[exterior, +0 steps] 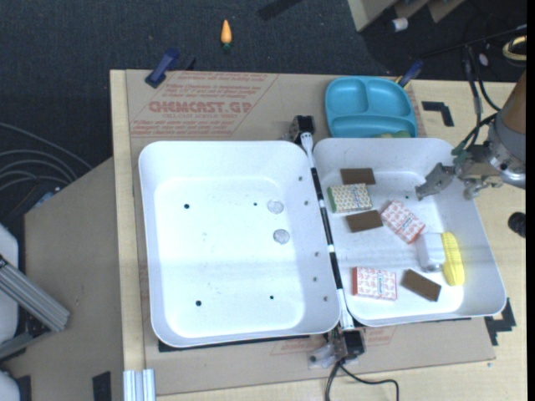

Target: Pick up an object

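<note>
Left bin (167, 174) is noted beside the right bin (481, 249), in which brown blocks (364, 220), patterned packets (349, 198) and a yellow object (451, 258) are scattered; gripper (456, 178) is seen above the right bin's upper right, fingers spread, nothing held

The left bin (167, 224) offers open floor, while small packets (374, 282) crowd the right bin (485, 249).
</note>
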